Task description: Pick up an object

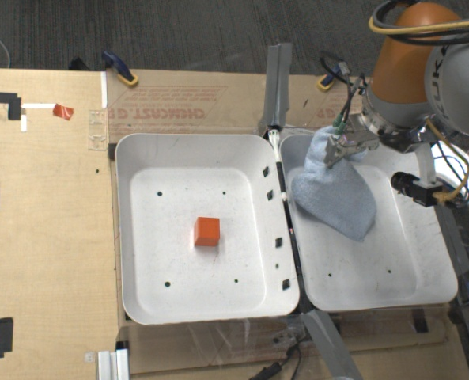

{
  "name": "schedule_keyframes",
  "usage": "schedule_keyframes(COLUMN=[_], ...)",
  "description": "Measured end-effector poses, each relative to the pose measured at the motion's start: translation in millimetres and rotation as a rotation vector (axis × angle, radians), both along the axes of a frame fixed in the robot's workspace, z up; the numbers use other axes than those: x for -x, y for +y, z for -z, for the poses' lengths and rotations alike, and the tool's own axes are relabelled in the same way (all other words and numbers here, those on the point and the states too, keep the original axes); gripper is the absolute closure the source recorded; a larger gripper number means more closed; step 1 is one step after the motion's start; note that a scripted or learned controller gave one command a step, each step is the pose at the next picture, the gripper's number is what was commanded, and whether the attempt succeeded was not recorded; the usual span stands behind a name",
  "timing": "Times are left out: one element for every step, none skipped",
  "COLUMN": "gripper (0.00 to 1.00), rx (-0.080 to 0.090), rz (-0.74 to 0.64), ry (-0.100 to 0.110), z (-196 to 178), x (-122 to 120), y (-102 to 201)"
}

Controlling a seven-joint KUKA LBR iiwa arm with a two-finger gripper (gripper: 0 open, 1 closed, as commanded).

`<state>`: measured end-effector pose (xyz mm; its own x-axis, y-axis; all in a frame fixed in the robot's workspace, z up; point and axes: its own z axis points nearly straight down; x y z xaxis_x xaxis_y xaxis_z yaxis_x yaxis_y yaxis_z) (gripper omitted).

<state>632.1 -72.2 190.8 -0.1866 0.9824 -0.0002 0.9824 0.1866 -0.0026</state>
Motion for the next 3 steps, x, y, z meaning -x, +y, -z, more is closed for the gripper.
schedule_keyframes(gripper=[1.0, 1.0, 1.0], rx=[0.001, 0.0, 0.002], rz=[0.012, -0.031, -0.314], ry=[-0.002, 0.001, -0.004], z=[-67, 1, -90], x=[-4, -26, -27], y=[12, 3, -64])
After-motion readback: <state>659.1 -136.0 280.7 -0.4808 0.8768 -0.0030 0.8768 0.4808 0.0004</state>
